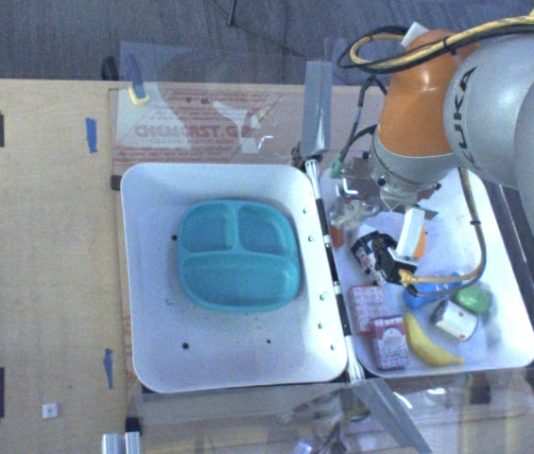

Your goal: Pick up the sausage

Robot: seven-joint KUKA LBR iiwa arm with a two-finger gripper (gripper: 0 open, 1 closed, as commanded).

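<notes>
While the arm hangs over the right bin (517,343), the gripper (356,206) sits low at its left wall.

From the camera view, whether the gripper is open or closed cannot be told. A brownish piece just below it, likely the sausage (343,223), lies against that wall. It looks small, light, probably smooth and inclined to roll; pinching across its middle seems best. A banana (429,345) and teal plate (239,254) lie apart.

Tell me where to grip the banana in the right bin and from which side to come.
Grip the banana at mid-length, coming straight down from above and closing across its narrow width. It lies flat and curved in the right bin, so a sideways approach looks poor. The pink box sits close on its left, so that gap is probably tight.
</notes>
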